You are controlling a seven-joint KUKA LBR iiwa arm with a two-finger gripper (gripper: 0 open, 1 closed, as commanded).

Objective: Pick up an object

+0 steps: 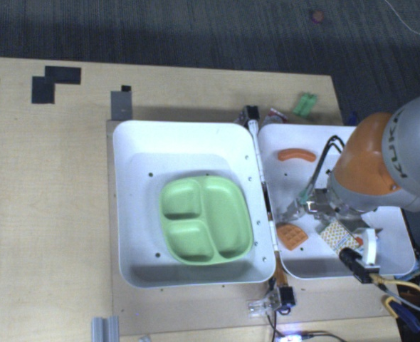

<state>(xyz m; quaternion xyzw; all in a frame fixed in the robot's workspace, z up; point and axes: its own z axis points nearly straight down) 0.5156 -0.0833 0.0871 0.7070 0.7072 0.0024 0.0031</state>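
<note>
Orange waffle-like toy (292, 236) lies flat near the left wall of the right bin (402, 262), looks light and stiff, best pinched across its edges, with the claw (304, 209) low just above it, its opening I cannot tell.

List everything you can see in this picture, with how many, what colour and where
Bins: two, white, side by side on the bench.
Divided plate: one, light green, three compartments, in the left bin.
Sausage-shaped piece: one, orange-red, at the far end of the right bin.
Waffle-like piece: one, orange-brown, near the right bin's left wall, beside the gripper.
Patterned flat piece: one, pale with dots, in the right bin under the arm.
Green item: one, on the bench beyond the right bin.
Black patches: several, on the bench at far left.
Arm: one, grey with orange band, over the right bin.
Gripper: one, low in the right bin.
</note>
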